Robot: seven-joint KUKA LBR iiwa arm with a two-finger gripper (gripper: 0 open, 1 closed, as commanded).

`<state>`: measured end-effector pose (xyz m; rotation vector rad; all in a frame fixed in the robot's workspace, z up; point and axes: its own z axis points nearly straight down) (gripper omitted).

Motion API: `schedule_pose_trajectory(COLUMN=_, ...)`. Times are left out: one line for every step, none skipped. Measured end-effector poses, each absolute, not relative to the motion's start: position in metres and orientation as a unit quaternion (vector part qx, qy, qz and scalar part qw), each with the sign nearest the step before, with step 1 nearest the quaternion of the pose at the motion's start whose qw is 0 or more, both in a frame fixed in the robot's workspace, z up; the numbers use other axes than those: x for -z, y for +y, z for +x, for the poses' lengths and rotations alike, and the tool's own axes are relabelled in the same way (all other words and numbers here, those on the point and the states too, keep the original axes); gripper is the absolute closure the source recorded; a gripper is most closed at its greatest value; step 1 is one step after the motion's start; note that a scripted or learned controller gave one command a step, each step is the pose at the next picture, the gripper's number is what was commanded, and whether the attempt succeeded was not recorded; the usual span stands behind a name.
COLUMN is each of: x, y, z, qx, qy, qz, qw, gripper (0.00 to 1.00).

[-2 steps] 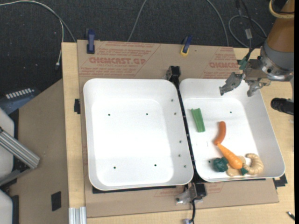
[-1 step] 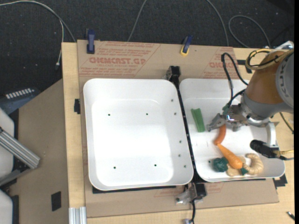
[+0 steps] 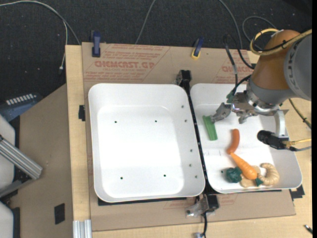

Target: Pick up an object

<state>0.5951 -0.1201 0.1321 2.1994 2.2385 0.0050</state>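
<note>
Orange carrot (image 3: 246,167), green top, right bin (image 3: 286,180)

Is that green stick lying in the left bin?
No, the green stick lies in the right bin, near its left wall, along with the other toy foods.

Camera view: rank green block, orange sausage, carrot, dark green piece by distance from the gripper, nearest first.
Measured from the gripper, in the right bin:
1. Green block, just to its lower left, by the bin's left wall.
2. Orange sausage, below it, mid-bin.
3. Carrot, farther down.
4. Dark green piece, at the bin's bottom edge.
</note>
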Motion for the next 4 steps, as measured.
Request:
schedule_pose_trajectory(x=-0.083, y=-0.090, z=0.599, qx=0.0008, qy=0.708, qz=0.706, qw=-0.002, gripper=0.00)
schedule_pose_trajectory(x=-0.096, y=-0.091, z=0.600, qx=-0.0006, qy=0.707, qz=0.707, qw=0.000, gripper=1.00)
schedule_pose_trajectory(x=-0.190, y=-0.034, z=0.576, qx=-0.0037, qy=0.709, qz=0.705, qw=0.003, gripper=1.00)
schedule_pose_trajectory(x=-0.185, y=-0.039, z=0.539, qx=0.0001, qy=0.708, qz=0.706, qw=0.000, gripper=1.00)
